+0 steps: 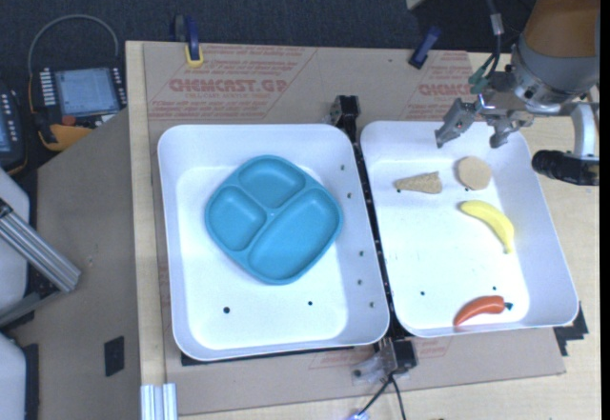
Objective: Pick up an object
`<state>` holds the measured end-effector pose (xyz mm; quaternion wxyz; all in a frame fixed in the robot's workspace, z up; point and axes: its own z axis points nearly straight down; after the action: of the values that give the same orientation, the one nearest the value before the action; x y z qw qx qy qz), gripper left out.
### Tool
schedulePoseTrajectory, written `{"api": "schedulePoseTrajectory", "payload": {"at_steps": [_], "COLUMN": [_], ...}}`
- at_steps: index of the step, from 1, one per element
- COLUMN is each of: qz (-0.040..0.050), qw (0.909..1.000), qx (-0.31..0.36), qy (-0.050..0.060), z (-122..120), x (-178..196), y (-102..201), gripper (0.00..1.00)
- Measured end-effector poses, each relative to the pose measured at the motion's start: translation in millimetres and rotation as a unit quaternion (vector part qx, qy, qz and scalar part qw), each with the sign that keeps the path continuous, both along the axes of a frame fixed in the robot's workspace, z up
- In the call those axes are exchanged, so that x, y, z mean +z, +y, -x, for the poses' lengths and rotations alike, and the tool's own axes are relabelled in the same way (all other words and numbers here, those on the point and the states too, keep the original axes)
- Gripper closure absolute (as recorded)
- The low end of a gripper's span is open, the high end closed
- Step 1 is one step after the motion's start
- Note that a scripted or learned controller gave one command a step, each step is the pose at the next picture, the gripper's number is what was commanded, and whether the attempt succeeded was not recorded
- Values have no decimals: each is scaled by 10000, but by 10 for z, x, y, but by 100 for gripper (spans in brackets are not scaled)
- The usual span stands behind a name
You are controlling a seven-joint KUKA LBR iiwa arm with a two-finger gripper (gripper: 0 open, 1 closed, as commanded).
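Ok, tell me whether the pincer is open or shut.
Open: the pincer has its two fingers spread apart with nothing between them, above the right bin.

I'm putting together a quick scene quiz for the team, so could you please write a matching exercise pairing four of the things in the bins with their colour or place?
Column one:
1. banana
2. divided plate
3. chilli pepper
4. round biscuit

Column two:
A. blue, alone in the left bin
B. red, near the right bin's front edge
C. tan, just below the gripper
D. yellow, mid right bin

Pairs: 1-D, 2-A, 3-B, 4-C.
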<state>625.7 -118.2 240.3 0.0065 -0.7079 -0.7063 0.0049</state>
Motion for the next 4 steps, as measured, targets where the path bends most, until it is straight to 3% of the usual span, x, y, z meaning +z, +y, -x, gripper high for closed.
{"api": "schedulePoseTrajectory", "payload": {"at_steps": [1,4], "qz": [8,2], "qw": [10000,10000], "qx": [13,15], "qy": [-72,-43], "z": [-24,61], "x": [85,-1465], "y": [4,146], "gripper": [0,0]}}
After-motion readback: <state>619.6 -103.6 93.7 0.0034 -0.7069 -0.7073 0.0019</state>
